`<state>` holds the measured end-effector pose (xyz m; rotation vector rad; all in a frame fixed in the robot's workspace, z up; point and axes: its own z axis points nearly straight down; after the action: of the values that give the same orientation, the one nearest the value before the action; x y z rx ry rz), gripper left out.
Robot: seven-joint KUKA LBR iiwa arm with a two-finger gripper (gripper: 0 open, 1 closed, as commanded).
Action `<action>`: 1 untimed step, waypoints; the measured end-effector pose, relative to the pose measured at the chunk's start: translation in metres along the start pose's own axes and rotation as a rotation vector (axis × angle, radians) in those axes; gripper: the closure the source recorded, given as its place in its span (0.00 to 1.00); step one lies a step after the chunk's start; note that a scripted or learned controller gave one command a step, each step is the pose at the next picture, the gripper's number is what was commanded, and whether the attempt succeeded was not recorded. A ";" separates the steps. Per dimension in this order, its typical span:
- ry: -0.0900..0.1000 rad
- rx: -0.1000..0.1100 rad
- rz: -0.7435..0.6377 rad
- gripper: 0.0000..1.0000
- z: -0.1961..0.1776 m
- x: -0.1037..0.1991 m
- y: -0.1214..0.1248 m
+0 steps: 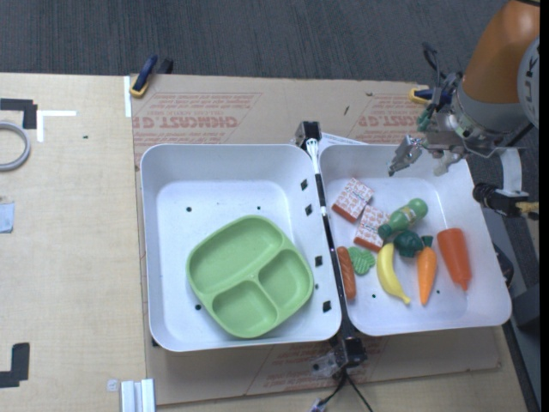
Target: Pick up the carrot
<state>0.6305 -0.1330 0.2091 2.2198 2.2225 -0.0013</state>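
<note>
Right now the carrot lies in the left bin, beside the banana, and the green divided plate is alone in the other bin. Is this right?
Not quite. The camera view shows the carrot in the right bin, beside the banana. The green divided plate is alone in the left bin.

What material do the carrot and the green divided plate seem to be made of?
The carrot looks like smooth moulded plastic: uniform orange with a slight sheen, likely a toy. The green plate looks like matte plastic: even pale colour and soft moulded compartment edges. Neither can be confirmed by sight alone.
</note>
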 end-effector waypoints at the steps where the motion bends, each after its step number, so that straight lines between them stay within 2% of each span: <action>1: 0.001 0.000 -0.040 0.00 0.066 -0.047 -0.061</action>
<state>0.5700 -0.1807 0.1430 2.1751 2.2670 -0.0009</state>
